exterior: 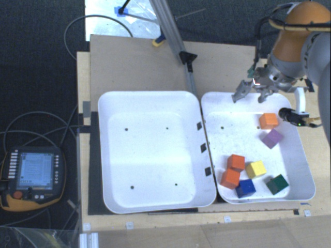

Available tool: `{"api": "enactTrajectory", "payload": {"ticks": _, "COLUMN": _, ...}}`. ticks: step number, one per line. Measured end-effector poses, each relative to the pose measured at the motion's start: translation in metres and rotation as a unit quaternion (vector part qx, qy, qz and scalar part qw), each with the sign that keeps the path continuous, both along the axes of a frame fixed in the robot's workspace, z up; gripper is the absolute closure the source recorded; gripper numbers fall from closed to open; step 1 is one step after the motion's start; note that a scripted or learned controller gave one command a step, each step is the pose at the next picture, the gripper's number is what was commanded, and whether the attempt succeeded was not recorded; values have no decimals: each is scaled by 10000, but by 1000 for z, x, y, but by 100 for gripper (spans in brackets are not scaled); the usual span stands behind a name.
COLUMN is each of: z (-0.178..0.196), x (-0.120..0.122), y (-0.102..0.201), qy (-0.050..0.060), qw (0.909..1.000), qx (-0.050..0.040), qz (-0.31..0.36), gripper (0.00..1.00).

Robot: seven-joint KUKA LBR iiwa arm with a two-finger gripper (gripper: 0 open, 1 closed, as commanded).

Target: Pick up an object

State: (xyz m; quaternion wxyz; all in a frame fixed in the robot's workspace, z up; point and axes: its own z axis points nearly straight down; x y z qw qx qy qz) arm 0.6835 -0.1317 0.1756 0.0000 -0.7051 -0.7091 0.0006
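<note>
My gripper [252, 92] is hovering over the far edge of the right bin [305, 161], fingers seemingly spread and pinching nothing. The orange block [268, 121] is lying just beside it, with the purple block [272, 137] nearby.

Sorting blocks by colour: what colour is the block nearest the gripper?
Orange: the block below the gripper, clearest in the camera view.

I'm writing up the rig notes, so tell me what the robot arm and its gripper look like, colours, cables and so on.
The arm is grey with a rounded orange band above the wrist. Black cables loop along its upper part near the orange section. The gripper is grey metal with two thin fingers below a compact wrist body that shows a small red spot. A white bracket with a black cylindrical part sticks out beside it.
</note>
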Motion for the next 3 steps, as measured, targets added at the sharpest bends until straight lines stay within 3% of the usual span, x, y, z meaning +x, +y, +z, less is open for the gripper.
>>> {"api": "enactTrajectory", "payload": {"ticks": 1, "z": -61, "x": -3, "y": -3, "qy": 5, "qw": 10000, "qx": 0, "qz": -12, "gripper": 0}}
{"api": "enactTrajectory", "payload": {"ticks": 2, "z": -46, "x": 0, "y": -3, "qy": -35, "qw": 10000, "qx": -6, "qz": 1, "gripper": 100}}
{"api": "enactTrajectory", "payload": {"ticks": 3, "z": 17, "x": 5, "y": -11, "qy": -53, "qw": 10000, "qx": -9, "qz": -10, "gripper": 100}}
